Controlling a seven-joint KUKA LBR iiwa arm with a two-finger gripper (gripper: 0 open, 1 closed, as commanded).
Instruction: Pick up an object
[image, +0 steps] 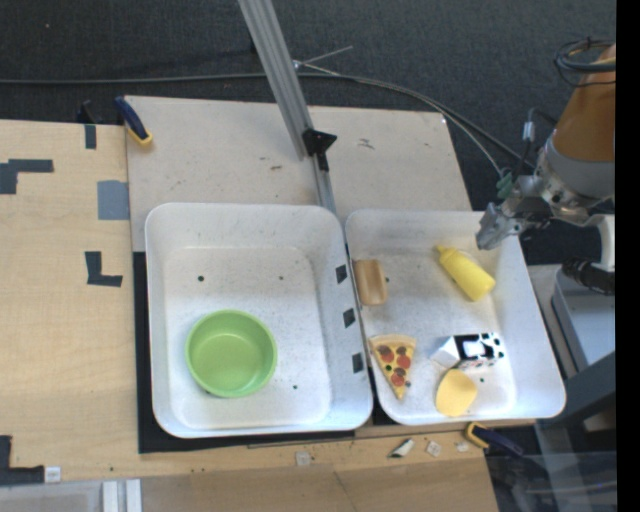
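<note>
**Poised at the rim, nothing in my grasp**

My gripper (492, 232) hangs at the upper right of the frame, over the top right corner of the right bin (545, 352), just beside the bottle (466, 272). Nothing sits in it. How wide it stands I cannot tell from this slant; the tip is a grey blur against the bin wall.

The bottle is the nearest pick, lying tilted near the bin's upper right. Lower down lie the pizza slice (394, 364), a black and white piece (470, 349) and a yellow disc (457, 394), the last two nearly touching. A brown block (371, 281) lies at the bin's left wall. The green bowl (231, 352) is in the left bin (152, 300), well apart from me.

What could go wrong, as I judge it:

- I am close to the rim. A straight drop may strike the wall or pinch it in place of an object.
- The bottle looks round and smooth. Closing across it off-centre could roll it aside or squirt it out.
- It lies slantwise, so a wrist set square to the bin would meet it at a poor angle.
- The pizza slice and disc look flat, and I might scrape the floor and close on air.
- Going between the disc and the black and white piece could nudge both and take neither.
</note>
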